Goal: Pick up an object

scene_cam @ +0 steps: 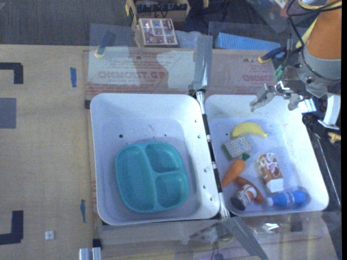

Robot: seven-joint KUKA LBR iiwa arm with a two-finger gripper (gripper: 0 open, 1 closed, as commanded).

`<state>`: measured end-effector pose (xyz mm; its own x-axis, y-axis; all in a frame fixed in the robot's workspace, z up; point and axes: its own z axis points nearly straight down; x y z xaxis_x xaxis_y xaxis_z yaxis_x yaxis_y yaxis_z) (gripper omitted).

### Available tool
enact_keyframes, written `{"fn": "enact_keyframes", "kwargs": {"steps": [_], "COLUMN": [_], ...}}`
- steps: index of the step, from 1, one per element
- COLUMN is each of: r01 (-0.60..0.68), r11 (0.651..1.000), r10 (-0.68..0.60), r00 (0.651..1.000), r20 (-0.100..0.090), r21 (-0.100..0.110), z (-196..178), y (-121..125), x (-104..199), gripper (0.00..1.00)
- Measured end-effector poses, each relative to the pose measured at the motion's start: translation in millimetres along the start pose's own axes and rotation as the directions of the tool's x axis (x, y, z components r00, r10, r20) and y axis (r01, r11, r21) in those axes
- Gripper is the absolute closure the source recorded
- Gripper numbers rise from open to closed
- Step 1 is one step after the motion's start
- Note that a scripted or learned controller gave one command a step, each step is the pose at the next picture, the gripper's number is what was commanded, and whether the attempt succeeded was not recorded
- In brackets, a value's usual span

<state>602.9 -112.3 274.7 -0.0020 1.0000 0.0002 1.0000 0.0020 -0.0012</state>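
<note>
Two shallow white bins side by side on the bench: left bin point(103, 118), right bin point(217, 110). Teal divided tray point(153, 176) lying flat in the left one. Grey arm point(324, 42) with the orange band up at the right, gripper point(277, 97) hovering over the right bin's far edge, jaws spread, nothing between them. Then the small stuff in the right bin: juice pouch point(269, 171), blue bottle point(287, 199) near the front wall, brown bottle point(246, 193) just beside it, yellow banana point(249, 129), carrot point(234, 170), grey checkered piece point(237, 145).
</note>
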Motion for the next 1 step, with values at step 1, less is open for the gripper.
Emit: {"fn": "enact_keyframes", "kwargs": {"steps": [1], "r01": [0.113], "r11": [0.993], "r10": [-0.113], "r00": [0.994], "r20": [0.006], "r21": [-0.014], "z": [162.0], "y": [36.9], "x": [-70.2], "gripper": [0.00]}}
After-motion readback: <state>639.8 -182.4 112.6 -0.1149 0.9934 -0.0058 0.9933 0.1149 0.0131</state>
